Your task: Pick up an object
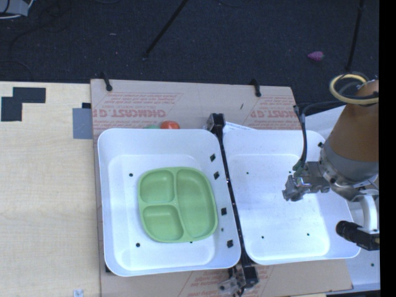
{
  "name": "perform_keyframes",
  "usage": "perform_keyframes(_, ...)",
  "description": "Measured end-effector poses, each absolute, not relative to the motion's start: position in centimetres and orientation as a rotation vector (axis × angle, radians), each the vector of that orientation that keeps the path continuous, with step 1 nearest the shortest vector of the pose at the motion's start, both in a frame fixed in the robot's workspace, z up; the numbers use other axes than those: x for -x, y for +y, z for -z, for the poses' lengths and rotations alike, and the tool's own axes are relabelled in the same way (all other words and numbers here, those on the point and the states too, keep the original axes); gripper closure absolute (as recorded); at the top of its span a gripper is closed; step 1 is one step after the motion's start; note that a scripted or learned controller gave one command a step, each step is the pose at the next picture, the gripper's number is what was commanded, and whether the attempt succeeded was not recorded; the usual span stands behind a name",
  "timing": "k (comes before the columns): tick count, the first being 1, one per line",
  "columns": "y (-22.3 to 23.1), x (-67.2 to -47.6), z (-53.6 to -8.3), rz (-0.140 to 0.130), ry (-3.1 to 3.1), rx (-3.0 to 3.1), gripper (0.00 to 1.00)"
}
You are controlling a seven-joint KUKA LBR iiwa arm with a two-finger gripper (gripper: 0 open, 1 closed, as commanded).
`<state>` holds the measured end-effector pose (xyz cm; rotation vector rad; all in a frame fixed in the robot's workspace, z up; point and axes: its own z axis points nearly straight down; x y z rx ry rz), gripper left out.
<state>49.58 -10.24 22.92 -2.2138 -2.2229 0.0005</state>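
Observation:
A light green divided plate point(177, 204) with three compartments lies flat in the left white bin point(117, 166). My gripper point(296, 187) hangs over the right side of the right white bin point(272, 246), far from the plate. The arm with its orange band point(356, 125) comes in from the right. Nothing shows between the fingers.
A small red object point(169, 125) and a bit of green sit just behind the left bin's far rim on the cardboard sheet point(185, 107). A black divider point(224, 190) runs between the two bins. Cables hang near the arm on the right.

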Motion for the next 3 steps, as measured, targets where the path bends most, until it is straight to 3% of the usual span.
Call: perform_keyframes(3,5.4,-48.8,-23.2,-0.001,-2.224,2.214,1.0)
